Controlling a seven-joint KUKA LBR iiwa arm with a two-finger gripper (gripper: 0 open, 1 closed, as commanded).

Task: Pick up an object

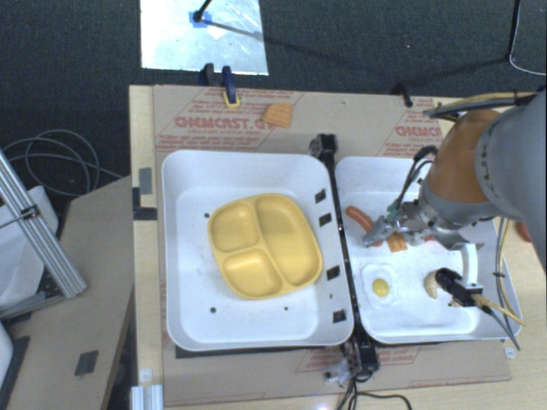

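2 white bins (pixel 184 229) on cardboard-topped bench (pixel 248 118) (dark carpet).

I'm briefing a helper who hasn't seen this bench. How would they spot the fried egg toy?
Go to the right white bin, the one the arm reaches into. The fried egg lies flat near its front left corner, below the gripper. Unlike the reddish sausage beside it, it is white with a yellow yolk.

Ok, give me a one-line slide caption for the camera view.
KUKA arm's gripper lowered into the right bin among toy foods, beside a fried egg; yellow divided plate in the left bin.
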